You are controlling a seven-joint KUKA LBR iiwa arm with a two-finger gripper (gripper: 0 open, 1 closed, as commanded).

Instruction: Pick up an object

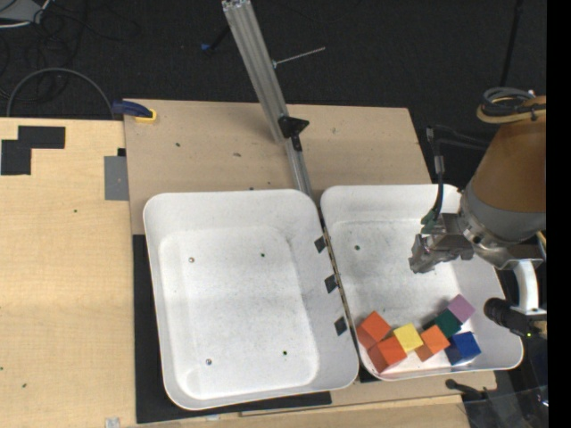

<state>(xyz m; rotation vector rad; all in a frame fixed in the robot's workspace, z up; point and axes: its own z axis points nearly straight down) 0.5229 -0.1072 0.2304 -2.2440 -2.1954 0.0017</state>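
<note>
Camera view showed the gripper [430, 255] above the right bin [384, 212], jaws unreadable; crowded blocks [417, 335] at its front edge risked a miss.

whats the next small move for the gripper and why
Probably shift toward the near edge of the right bin and descend: the gripper hangs above bare floor, while the blocks, such as the yellow one and the orange one, cluster in the near corner.

Bins [232, 212] matt white plastic, speckled; bench [214, 141] bare wood; rail [259, 65] brushed metal.
</note>
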